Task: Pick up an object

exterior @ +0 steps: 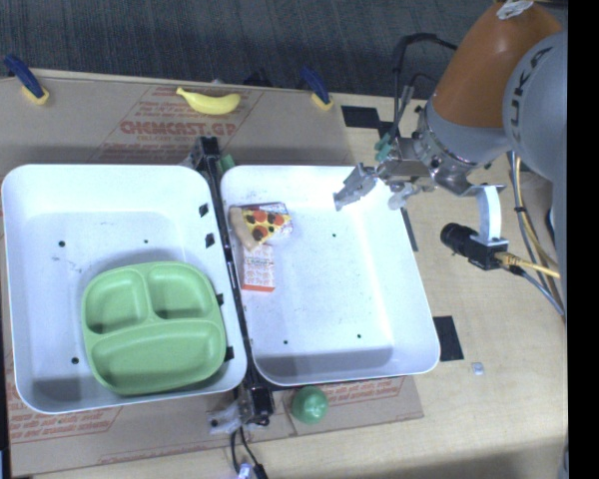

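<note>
– Left bin (20, 267)? – White; holds a pale green divided plate (155, 325)
– Right bin (399, 307)? – White; a red, yellow and white packet (260, 238). Yellow banana (208, 99), green ball (308, 404) outside

Inventory by count. White bins: two, a left bin (20, 267) and a right bin (399, 297), set side by side on the desk (499, 387). Green divided trays: one (155, 325), lying in the left bin; it has three compartments. Printed packets: one (260, 239), lying in the right bin near its left wall, showing red and yellow artwork. Yellow bananas: one (209, 99), on the cardboard sheet (130, 128) behind the bins. Green balls: one (308, 404), on the desk in front of the right bin. Blue clamps: two, one (25, 78) at the cardboard's far left corner, one (314, 85) at its far right. Robot arms: one (499, 68), carrying one tool (371, 190).
</note>
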### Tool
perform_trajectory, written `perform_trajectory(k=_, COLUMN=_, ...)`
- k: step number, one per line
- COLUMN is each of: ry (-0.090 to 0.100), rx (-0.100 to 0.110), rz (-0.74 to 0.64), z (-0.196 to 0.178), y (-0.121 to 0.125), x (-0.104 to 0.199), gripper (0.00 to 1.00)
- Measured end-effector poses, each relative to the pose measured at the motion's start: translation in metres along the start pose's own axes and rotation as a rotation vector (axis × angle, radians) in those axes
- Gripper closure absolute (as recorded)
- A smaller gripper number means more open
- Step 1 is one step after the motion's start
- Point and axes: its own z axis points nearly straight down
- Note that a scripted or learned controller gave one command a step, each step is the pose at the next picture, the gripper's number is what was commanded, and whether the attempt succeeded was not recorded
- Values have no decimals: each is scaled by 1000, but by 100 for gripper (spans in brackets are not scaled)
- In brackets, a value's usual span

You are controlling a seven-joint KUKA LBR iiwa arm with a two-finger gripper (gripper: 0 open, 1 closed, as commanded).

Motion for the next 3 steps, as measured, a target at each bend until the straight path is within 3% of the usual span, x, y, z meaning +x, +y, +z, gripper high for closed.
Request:
perform_trajectory(k=1, ry=-1, rx=-1, rz=0, z=178, y=-28, x=34, gripper=0)
perform_trajectory(k=2, ry=-2, rx=0, rz=-6, z=168, y=-27, x=34, gripper=100)
perform_trajectory(k=3, ry=-1, rx=-4, rz=2, z=79, y=-51, x=-1, gripper=100)
